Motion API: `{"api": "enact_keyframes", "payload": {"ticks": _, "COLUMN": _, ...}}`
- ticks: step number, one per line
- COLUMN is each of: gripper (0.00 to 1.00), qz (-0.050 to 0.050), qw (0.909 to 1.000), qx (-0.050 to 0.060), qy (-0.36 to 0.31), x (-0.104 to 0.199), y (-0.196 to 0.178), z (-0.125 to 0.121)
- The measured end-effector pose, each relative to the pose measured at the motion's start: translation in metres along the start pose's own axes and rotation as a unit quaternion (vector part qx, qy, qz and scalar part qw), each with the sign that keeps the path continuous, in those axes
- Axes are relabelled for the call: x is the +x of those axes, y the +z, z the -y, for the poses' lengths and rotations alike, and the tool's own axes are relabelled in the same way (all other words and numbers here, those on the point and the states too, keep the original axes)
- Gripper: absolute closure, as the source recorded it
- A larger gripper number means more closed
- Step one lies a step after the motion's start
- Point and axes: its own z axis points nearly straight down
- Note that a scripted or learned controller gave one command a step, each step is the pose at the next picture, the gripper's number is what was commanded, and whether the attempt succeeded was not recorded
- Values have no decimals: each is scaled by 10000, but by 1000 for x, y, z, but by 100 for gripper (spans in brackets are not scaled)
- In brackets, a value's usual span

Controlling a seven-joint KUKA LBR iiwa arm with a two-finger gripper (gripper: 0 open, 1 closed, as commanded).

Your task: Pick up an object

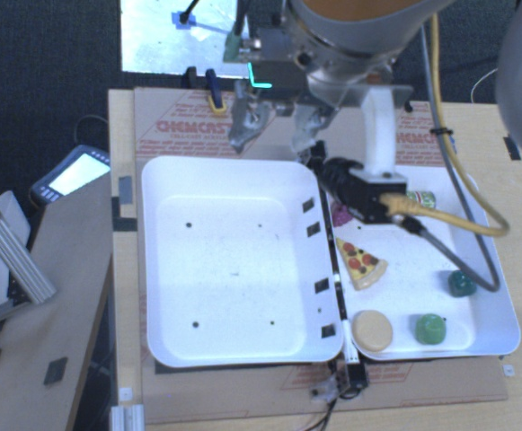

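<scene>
My gripper (276, 138) hangs high over the far rim between the two bins. It is open, its two fingers spread with nothing between them. In the right bin (499, 330) lie a toy pizza slice (365, 264), a round tan bun (373, 330), a green lump (429, 328) and a small teal piece (461, 283). A green and white can (421, 200) rests near the far side. A magenta item (341, 213) is partly hidden under a black fitting on the arm. All of these sit below and to the right of the gripper.
The left bin (166, 268) is a white tray beside the right one, split from it by a ridge with black clips (323, 285). A black fitting (361, 192) with a yellow cable (449, 218) overhangs the right bin. A tablet (72, 176) lies off the bench to the left.
</scene>
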Motion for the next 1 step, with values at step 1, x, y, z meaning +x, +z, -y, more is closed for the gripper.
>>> {"api": "enact_keyframes", "payload": {"ticks": 1, "gripper": 100, "qz": -9, "qw": 10000, "qx": -12, "qy": -13, "x": 0, "y": -12, "z": 0}}
